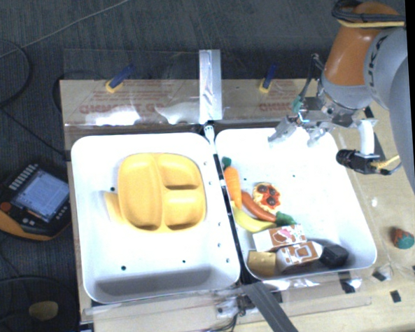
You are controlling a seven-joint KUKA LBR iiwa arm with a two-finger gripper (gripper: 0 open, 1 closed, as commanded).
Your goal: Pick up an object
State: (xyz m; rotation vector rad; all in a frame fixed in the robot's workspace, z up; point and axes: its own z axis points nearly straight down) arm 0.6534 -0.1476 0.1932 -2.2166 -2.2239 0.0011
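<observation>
arm (368, 40) big, grey and orange, up above the gripper | yellow tray (160, 189) far left of gripper, in the left bin (95, 274) | gripper (298, 130) fingers spread apart, holding nothing, over the right bin (349, 188) top edge | carrot (232, 185) below-left of gripper | banana (247, 222) lower still | small box (297, 251) lowest

text: none legible | red print on clear sheet (119, 104) behind bins: too blurred to read
</observation>
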